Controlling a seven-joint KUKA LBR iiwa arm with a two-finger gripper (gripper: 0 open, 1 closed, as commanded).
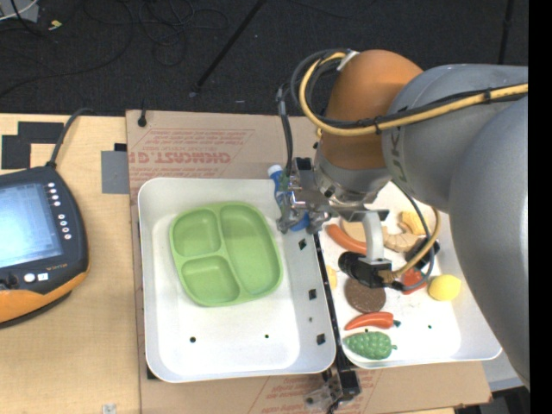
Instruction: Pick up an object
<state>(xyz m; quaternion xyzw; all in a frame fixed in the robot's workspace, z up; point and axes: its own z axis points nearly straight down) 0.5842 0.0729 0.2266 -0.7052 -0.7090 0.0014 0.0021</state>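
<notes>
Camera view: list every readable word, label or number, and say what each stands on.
Cardboard sheet: red printed lines, upside down, too blurred to quote.
Handheld screen at left: its text is too small to read.
Nothing else bears legible text.

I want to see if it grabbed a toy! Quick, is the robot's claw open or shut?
Gripper: cannot be told from this view whether it is open, shut or holding anything.
</notes>
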